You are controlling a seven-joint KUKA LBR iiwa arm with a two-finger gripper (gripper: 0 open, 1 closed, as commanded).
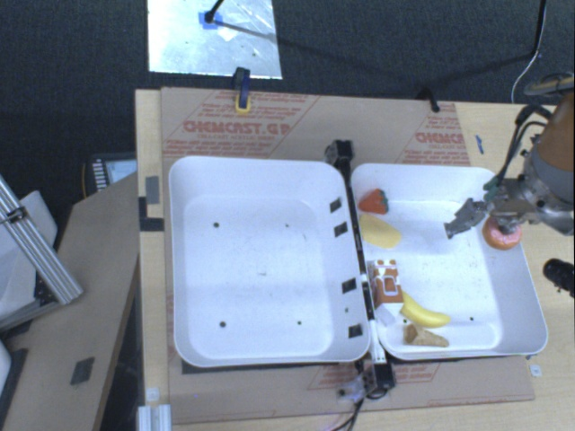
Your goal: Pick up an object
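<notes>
Your grey two-finger gripper (467, 215) is hanging over the right shallow white bin (521, 330); whether it is gripping anything, you cannot tell. A pink ring-shaped doughnut (502, 234) is lying just beside it. Further left, a red strawberry (375, 201), a pale yellow lemon (381, 233) and a yellow banana (423, 313) are lying near the divider.

Pincer (460, 222) low, angled leftward

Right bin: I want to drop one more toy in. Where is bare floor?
Right bin: bare floor runs between the lemon, the banana and the donut. Crowded along the divider, from strawberry to banana.
</notes>
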